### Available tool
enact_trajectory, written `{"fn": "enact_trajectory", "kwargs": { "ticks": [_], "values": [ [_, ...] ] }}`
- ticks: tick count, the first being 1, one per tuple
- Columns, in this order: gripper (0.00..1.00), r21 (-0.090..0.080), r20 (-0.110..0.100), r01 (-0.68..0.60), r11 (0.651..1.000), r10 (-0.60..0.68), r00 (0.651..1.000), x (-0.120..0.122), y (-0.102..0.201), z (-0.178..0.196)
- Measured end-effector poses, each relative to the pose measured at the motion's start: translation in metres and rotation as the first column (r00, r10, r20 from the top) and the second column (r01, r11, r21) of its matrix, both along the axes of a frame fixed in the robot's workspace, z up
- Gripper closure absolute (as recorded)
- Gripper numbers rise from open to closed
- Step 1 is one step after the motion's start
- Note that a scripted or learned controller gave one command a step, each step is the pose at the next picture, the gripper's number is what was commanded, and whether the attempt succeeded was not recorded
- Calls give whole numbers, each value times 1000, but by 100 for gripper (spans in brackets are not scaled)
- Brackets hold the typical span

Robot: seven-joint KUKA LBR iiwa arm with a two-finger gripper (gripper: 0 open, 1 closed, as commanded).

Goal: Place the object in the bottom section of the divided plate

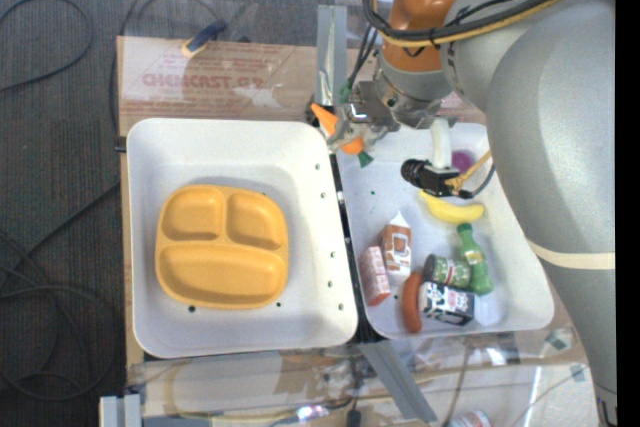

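Note:
The yellow divided plate (222, 245) lies in the left bin (150, 155); its wide bottom section (220, 277) has nothing in it. My gripper (345, 127) hangs over the rims between the two bins, near their far end. It is shut on an orange toy carrot (324, 119), which sticks out on both sides of the fingers, its green tip (362, 158) pointing down to the right. The carrot is up and to the right of the plate, apart from it.
The right bin (530, 300) holds a banana (452, 208), a purple item (462, 160), a green bottle (470, 260), a small carton (397, 245), a pink packet (375, 275), a red sausage (411, 303) and two cans (445, 303). The arm covers the bin's right side.

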State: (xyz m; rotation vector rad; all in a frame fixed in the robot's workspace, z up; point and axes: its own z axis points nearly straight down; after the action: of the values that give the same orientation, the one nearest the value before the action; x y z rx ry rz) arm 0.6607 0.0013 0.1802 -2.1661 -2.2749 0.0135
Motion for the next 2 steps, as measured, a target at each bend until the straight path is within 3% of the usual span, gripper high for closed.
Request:
{"fn": "enact_trajectory", "kwargs": {
  "ticks": [1,2],
  "values": [
    [100,2,27,33,999,-33,999,-6,28,-13],
    [100,4,0,-5,1000,5,1000,-75,72,0]
  ]
}}
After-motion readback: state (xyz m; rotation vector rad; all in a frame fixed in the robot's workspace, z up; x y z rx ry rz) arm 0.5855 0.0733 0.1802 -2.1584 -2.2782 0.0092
